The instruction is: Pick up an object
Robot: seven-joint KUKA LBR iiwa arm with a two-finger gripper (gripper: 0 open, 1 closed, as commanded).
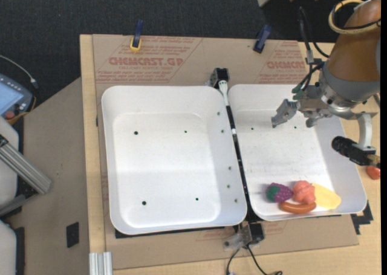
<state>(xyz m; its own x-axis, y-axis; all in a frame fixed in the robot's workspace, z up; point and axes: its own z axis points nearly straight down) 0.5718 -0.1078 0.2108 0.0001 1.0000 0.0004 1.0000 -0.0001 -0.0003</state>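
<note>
Two shallow white bins sit side by side on a cardboard-covered bench (181, 56), the left bin (121, 147) and the right bin (266, 159) meeting along a dark seam. The arm (357, 44), grey with an orange band, enters from the right and hangs over the upper part of the right bin. Its gripper (297, 114) points down toward the bin floor with the two fingers (282, 114) spread apart, nothing between them.

The candidate objects lie clustered in the near corner of the right bin, well apart from the gripper and nearer the camera: a purple grape-like toy (280, 192) at the left of the group, a pink-orange lumpy toy (305, 191) touching it on the right, a yellow flat piece (328, 197) further right, and an orange sausage-shaped toy (297, 208) lying along the front of the cluster, touching the pink-orange one. The bin floor directly beneath the gripper is bare white surface. A blue clamp (137, 35) and a second blue clamp (262, 38) grip the far edge of the cardboard.
</note>
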